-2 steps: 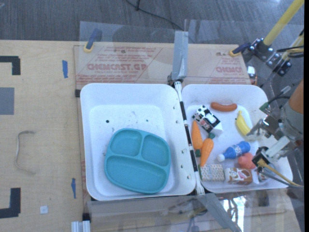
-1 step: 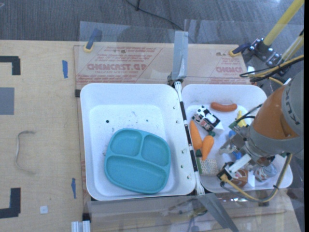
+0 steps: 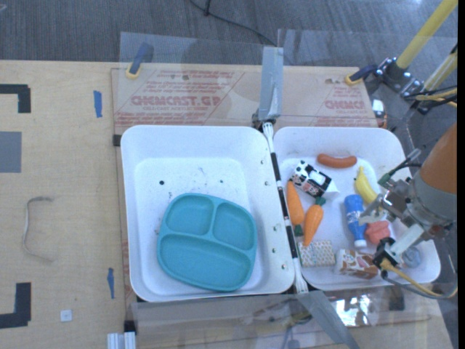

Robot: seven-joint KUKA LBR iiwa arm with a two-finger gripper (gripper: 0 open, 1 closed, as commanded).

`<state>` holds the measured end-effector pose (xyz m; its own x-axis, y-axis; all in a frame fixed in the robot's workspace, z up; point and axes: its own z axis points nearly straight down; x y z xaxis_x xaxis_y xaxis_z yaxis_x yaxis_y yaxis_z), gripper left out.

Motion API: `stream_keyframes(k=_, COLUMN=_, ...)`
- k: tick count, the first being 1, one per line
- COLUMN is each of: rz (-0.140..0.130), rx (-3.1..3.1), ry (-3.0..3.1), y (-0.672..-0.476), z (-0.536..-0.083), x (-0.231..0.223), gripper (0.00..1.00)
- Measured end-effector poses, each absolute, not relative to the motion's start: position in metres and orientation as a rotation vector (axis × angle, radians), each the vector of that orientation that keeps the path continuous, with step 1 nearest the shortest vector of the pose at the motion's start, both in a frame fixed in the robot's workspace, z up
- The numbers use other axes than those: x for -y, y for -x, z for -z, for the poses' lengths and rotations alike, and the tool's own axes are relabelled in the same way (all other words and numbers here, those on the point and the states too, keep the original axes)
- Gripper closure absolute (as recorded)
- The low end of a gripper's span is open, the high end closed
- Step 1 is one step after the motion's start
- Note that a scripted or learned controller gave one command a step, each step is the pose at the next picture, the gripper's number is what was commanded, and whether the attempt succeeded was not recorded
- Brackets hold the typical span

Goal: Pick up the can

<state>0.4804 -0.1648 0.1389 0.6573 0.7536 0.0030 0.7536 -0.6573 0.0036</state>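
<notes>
Gripper point(image 3: 398, 247) low in the right bin point(image 3: 330, 138), near the blue can point(image 3: 354, 219).
Can lies ungrasped; finger state cannot be told; lift remains.

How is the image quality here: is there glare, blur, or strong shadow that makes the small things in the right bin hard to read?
Camera view: light is even and soft, with faint shadows; glare shows on the clear sheet behind the bins and on the floor at top right. The blue tray is sharp. In the right bin, small items near the gripper are slightly soft, and the blue can is hard to read.
</notes>
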Motion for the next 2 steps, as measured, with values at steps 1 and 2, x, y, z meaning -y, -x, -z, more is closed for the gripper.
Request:
stream_keyframes(k=1, rz=0.000, rx=-1.734, ry=-2.616, y=-0.490, z=-0.178, x=0.209, gripper=0.00)
stream_keyframes(k=2, rz=0.000, rx=-1.892, ry=-2.508, y=-0.479, z=-0.091, x=0.150, gripper=0.00)
